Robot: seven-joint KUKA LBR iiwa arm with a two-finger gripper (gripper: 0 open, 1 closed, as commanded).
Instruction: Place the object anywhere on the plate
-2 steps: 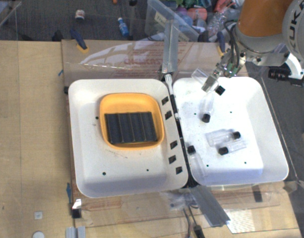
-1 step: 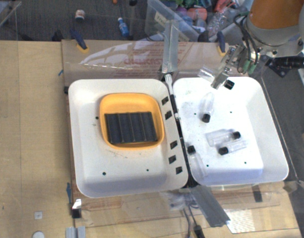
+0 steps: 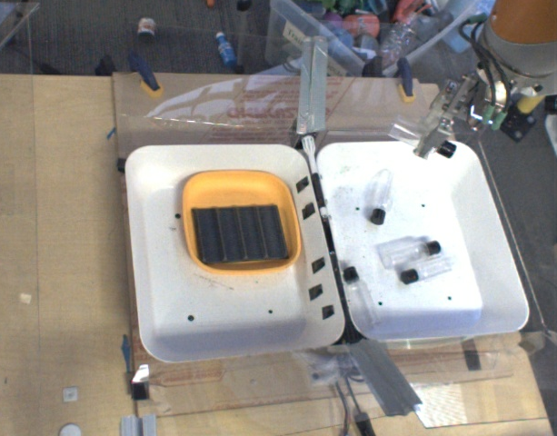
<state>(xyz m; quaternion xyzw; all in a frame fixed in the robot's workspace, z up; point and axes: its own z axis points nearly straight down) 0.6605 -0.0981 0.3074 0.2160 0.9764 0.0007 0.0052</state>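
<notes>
Below the gripper [image 3: 439, 134], clear vials [image 3: 410, 257]

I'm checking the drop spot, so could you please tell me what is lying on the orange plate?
A dark ribbed rectangular block lies flat on the orange plate, covering its middle. The plate surface beneath is hidden.

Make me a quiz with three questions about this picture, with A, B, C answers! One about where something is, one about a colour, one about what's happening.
1. Where is the plate?
A. left bin
B. right bin
C. floor

2. What colour is the plate?
A. blue
B. orange-yellow
C. green

3. The dark ridged block is:
A. hanging from the gripper
B. in the right bin
C. lying on the plate

Answers: 1 A, it sits in the left bin. 2 B, its rim is orange-yellow. 3 C, it lies flat on the plate, while the gripper is over the right bin.
</notes>
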